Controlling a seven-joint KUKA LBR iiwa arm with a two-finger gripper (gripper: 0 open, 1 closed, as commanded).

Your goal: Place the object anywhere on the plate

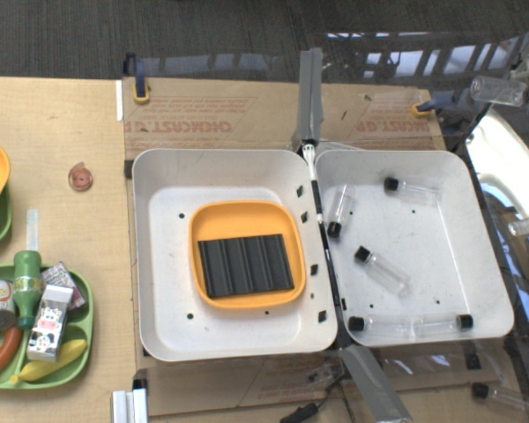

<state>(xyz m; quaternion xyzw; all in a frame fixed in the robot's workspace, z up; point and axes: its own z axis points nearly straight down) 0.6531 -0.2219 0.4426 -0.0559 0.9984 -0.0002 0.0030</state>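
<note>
Two white bins sit side by side on the desk (62,113), and whether the gripper is spread or pressed together cannot be told from this vantage. In the left bin (159,236) an orange plate (247,214) already carries a black ribbed slab (247,265), lying flat and nearly centred. The right bin (450,245) holds several clear, black-capped vials. The middle vial (383,270) lies slantwise on open floor, a second (339,208) rests near the bin's left wall, a third (410,189) lies toward the back, and more line the front wall (410,327). If the slab is the task's object, the job looks done; more likely a vial is still to be carried over, and the middle one is the obvious candidate, being well apart from every wall. Such a tube appears light, stiff and smooth, and its round barrel is apt to roll or squirt out of a careless pinch; whether it is glass or plastic cannot be judged, so a gentle squeeze seems wise. The best hold is probably across the barrel near mid-length, with the jaws square to its axis. The vials by the walls leave less room for that. On the plate it may roll along the slab's ribs, so a low release would suit.
</note>
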